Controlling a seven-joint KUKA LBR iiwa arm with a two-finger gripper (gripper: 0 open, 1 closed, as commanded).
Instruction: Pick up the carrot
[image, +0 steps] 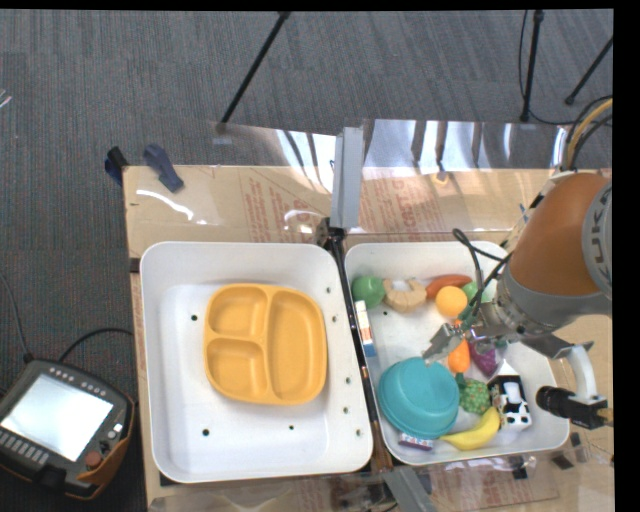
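Note:
The carrot (459, 357) is a small orange piece in the right bin (400, 262), between the teal bowl (418, 396) and a purple bunch of grapes (487, 356). My gripper (456, 340) is low in the bin, directly over the carrot's upper end and touching or nearly touching it. The arm's orange band and grey wrist hide the bin's right side.
Around the carrot lie an orange ball (451, 300), a red-orange piece (448, 283), a green apple (367, 290), a beige pastry (405, 294), broccoli (473, 397), a banana (476, 431) and a black-and-white cow (512, 401). The left bin (170, 280) holds a yellow divided plate (266, 343).

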